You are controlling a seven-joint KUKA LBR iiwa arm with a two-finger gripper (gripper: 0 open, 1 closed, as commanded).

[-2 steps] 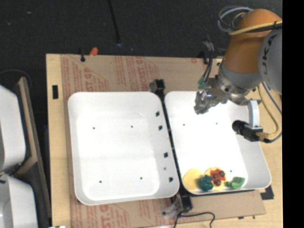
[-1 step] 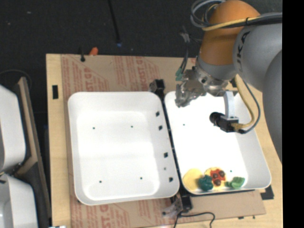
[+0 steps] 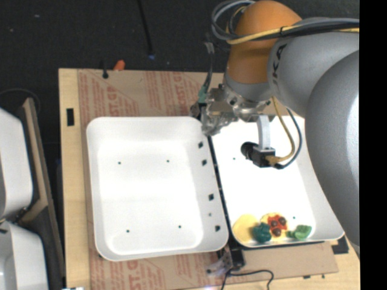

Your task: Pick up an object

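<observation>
The little toys sit bunched in the near corner of the right bin (image 3: 314, 192): a yellow piece (image 3: 243, 225), a teal one (image 3: 262, 234), a red one (image 3: 277, 222), a green one (image 3: 301, 231). They look small, light and maybe soft. The green one sits a bit apart, so it seems easiest to grab. The gripper (image 3: 213, 121) hangs at the far edge, well away; I cannot tell how its jaws stand.

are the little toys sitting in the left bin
No, the small objects, yellow, teal, red and green, lie clustered at the near edge of the right bin.
</observation>
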